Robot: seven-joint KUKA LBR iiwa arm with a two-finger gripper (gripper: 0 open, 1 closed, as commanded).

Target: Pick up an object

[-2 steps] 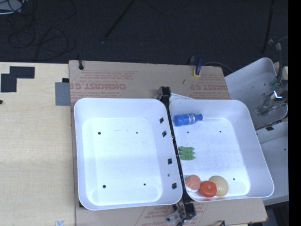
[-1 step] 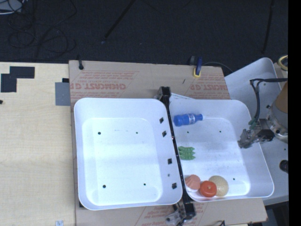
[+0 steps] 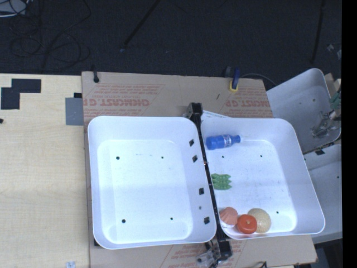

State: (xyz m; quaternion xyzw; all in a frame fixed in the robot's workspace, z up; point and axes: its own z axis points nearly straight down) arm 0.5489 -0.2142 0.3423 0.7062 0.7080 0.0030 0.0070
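A pale wooden bench (image 3: 39, 177) carries two shallow white bins. The left bin (image 3: 92, 177) holds nothing loose; the right bin (image 3: 299, 149), on the side from which the jaws would reach in, holds every candidate. Whether the jaws are open or closed cannot be told. The blue bottle (image 3: 223, 142) lies alone on its side and is judged the easiest target: the jaws should be lowered across its narrow width. A beige ball (image 3: 261, 219), red ball (image 3: 246, 224) and pink piece (image 3: 227, 214) are crowded into a corner and best avoided. A small green item (image 3: 221, 181) lies flat, apart.
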